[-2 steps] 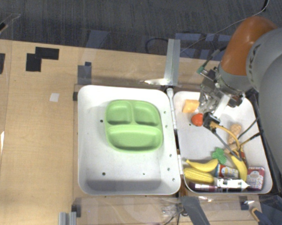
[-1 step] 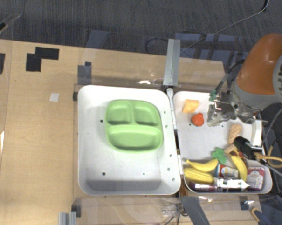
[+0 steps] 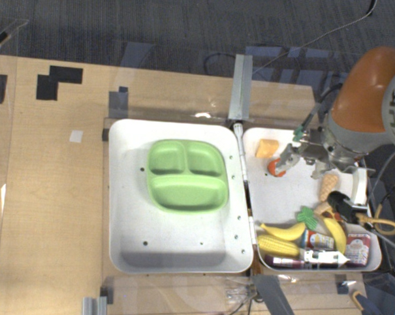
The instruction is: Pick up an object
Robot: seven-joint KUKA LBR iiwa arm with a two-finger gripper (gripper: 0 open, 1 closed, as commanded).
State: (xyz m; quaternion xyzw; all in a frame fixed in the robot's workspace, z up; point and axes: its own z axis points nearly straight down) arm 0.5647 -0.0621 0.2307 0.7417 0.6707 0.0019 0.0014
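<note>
A wooden bench (image 3: 45,199) fills the left of the frame, with black block shapes (image 3: 57,81) marked at its upper left. Just right of them, at the centre, sits the left white bin (image 3: 125,248). A green divided plate (image 3: 186,174) with three compartments lies in its upper middle.

A metal rail (image 3: 240,90) runs down from the top of the frame to the seam between the bins. The right white bin (image 3: 281,196) touches the left one along that seam. In its upper left corner lies a small orange block (image 3: 267,148). Just below and right of that block is a small red and grey object (image 3: 277,167), too small to identify.

Along the bin's lower edge lies a heap of objects: a corn cob (image 3: 276,245), a banana (image 3: 284,231), another banana (image 3: 336,233), a marker pen (image 3: 314,259) and a small red carton (image 3: 357,250).

The gripper (image 3: 302,153) hangs over the upper right of this bin, beside the red and grey object. Whether its jaws are open or closed cannot be told. Above it, at the frame's upper right, is the arm's orange band (image 3: 370,86).
</note>
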